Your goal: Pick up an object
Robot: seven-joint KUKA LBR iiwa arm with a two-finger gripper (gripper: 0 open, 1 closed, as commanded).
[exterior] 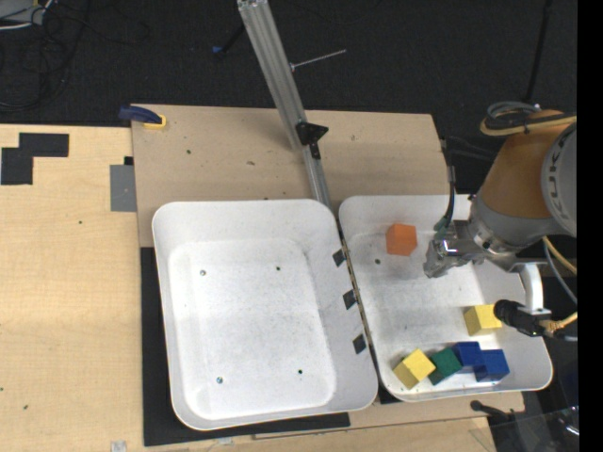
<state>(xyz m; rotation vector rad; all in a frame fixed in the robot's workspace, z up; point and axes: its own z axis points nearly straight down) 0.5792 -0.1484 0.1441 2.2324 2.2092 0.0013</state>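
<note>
Orange cube (401,239) sits alone in the right bin (415,328), just left of the gripper (440,257), likely the easiest pick since the yellow, green and blue blocks (455,361) crowd the near corner. Whether the gripper is open, I cannot tell; nothing visibly held.

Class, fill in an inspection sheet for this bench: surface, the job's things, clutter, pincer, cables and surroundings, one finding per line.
Surface: wooden bench bearing the left bin and right bin, side by side.
Job's things: all in the right bin: orange block near the far end; yellow block by the right wall; a second yellow block, green block and blue block clustered at the near end.
Clutter: nothing seen.
Pincer: pincer over the right bin, right of the orange block; nothing seen between its fingers.
Cables: loops above the arm.
Surroundings: slanted metal rail, dark floor.
</note>
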